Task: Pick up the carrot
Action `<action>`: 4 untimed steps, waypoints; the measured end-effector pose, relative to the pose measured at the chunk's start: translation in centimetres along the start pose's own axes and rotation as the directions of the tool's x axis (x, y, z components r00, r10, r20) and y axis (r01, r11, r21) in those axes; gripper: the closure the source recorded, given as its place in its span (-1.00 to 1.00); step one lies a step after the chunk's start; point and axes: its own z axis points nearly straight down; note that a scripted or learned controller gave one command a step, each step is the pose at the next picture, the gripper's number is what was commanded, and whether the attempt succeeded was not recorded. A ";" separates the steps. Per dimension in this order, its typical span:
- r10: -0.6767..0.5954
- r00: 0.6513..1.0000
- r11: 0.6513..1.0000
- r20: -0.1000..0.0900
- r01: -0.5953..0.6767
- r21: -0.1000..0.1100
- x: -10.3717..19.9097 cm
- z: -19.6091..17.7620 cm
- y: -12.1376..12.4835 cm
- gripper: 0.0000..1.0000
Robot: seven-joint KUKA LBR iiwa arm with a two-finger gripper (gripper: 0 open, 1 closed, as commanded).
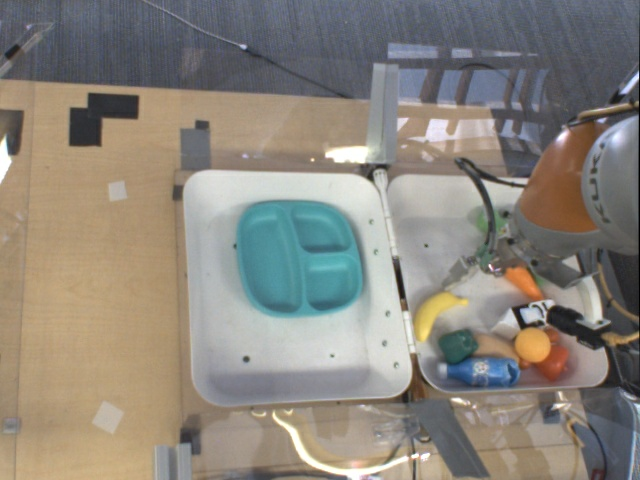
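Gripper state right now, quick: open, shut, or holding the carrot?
Gripper: cannot be told; it sits low in the right bin, right beside the carrot, and no grasp is visible.

A small orange carrot is seen in the right-hand bin, lying tilted, its upper end tucked under the arm's wrist. It seems to rest on the bin floor, though its upper part is hidden.
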 end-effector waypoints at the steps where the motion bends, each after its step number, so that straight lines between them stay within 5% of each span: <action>1: -0.127 0.992 0.992 -0.008 0.127 -0.009 -5.0 -0.2 -4.9 -1.00; 2: -0.379 0.925 0.925 0.002 0.379 0.002 -4.6 -8.6 -9.7 -1.00; 4: -0.379 0.925 0.925 0.000 0.379 0.003 -4.6 -8.5 -9.7 -1.00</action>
